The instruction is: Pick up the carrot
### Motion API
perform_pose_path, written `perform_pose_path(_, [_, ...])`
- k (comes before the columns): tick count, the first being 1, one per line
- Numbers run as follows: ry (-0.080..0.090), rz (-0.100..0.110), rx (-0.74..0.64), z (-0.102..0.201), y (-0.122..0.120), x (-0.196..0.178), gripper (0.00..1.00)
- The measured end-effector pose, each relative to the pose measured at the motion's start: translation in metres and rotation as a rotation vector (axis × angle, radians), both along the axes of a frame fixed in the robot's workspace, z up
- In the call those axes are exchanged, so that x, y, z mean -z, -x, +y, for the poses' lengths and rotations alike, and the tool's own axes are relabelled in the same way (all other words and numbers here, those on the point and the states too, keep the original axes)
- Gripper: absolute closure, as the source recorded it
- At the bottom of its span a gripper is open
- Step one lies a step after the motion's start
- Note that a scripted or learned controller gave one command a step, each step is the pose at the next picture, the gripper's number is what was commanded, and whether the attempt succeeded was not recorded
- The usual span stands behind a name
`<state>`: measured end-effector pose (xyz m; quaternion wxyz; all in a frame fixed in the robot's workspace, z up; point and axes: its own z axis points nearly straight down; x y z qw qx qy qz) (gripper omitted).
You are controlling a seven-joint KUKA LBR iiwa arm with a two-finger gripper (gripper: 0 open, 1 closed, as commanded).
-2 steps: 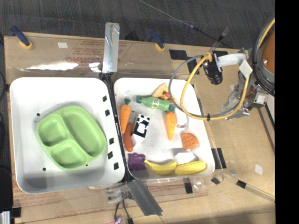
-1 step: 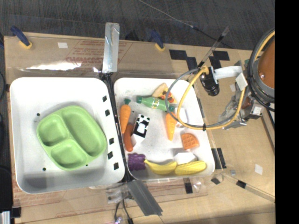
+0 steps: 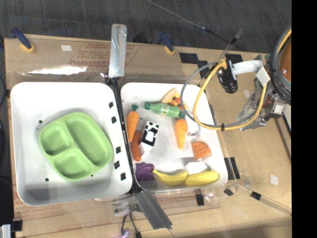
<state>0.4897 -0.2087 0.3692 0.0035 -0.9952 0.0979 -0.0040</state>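
Carrot (image 3: pixel 181 132) lies in the right-hand bin (image 3: pixel 148 86) — well apart from the gripper (image 3: pixel 254 111), whose grip is indiscernible.

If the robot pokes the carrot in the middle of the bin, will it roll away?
Probably: the carrot looks round and tapered, so it'd likely roll in a curve. It seems smooth, hard plastic, likely stiff and slippery.

1. Two bins sit side by side; the left bin (image 3: pixel 20 98) holds a plate (image 3: pixel 74 145), mid-bin.
2. In the right bin (image 3: pixel 166 157), a bottle (image 3: pixel 163 109) lies across the back.
3. One carrot (image 3: pixel 132 123) hugs the left wall. A block (image 3: pixel 149 134) is just right of it, and a second carrot (image 3: pixel 181 132) lies beyond.
4. Front row, left to right: grapes (image 3: pixel 144 171), banana (image 3: pixel 170 176), corn (image 3: pixel 201 178).
5. A waffle (image 3: pixel 201 149) sits behind the corn.
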Motion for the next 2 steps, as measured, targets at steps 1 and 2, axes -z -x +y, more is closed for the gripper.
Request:
perform_pose_path(1, [0.000, 0.015, 0.001, -0.001, 0.008, 0.092, 1.00])
perform_pose_path(2, [0.002, 0.004, 0.001, -0.001, -0.026, 0.037, 1.00])
